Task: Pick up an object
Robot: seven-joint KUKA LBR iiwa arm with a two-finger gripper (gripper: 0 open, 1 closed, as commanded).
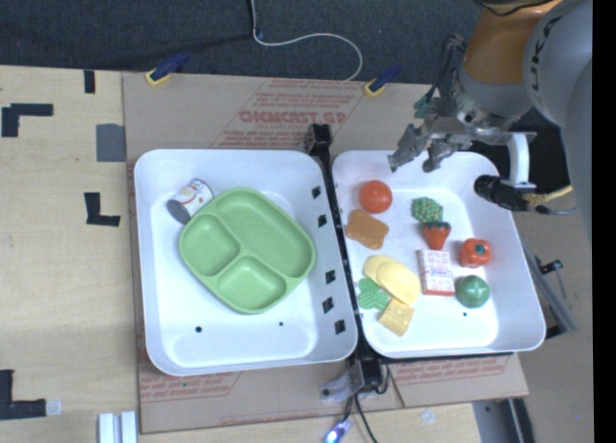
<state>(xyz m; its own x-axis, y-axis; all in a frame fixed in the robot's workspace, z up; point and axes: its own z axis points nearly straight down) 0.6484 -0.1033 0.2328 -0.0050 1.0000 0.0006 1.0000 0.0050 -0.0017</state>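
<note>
Toy foods (423,250) — tomato, broccoli, cheese — lie scattered in right bin (510,325).

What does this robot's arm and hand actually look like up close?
The arm is thick and rounded, grey metal with a glossy orange band above the wrist. It narrows to a small dark hand with two thin fingers. A black cable loops near the orange part, and a white and black fitting sticks out beside the wrist.

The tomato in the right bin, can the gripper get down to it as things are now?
Probably yes. The gripper hangs over the bin's far edge, open, just right of the tomato. Nothing lies on the tomato; the bread touching its near side might crowd one finger.
</note>
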